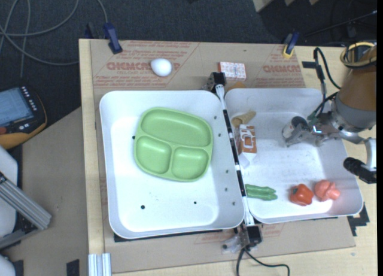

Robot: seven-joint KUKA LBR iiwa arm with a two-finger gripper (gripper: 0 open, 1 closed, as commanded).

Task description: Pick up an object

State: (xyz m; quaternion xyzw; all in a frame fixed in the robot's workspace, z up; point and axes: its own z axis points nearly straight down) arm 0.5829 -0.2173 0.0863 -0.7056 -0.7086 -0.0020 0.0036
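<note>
My gripper hangs over the middle of the right bin, with the arm coming in from the right. Nothing is visible in it. A red pepper-like toy and a pinkish-orange toy lie side by side near that bin's front right, well below the gripper. A green pea pod lies at the front left. A white and orange packet and a tan piece rest along the left wall, left of the gripper.
The left bin holds a green divided plate. Behind the bins, on the cardboard, sit a white egg-shaped object and a small patterned box. Blue clamps grip the board's back edge.
</note>
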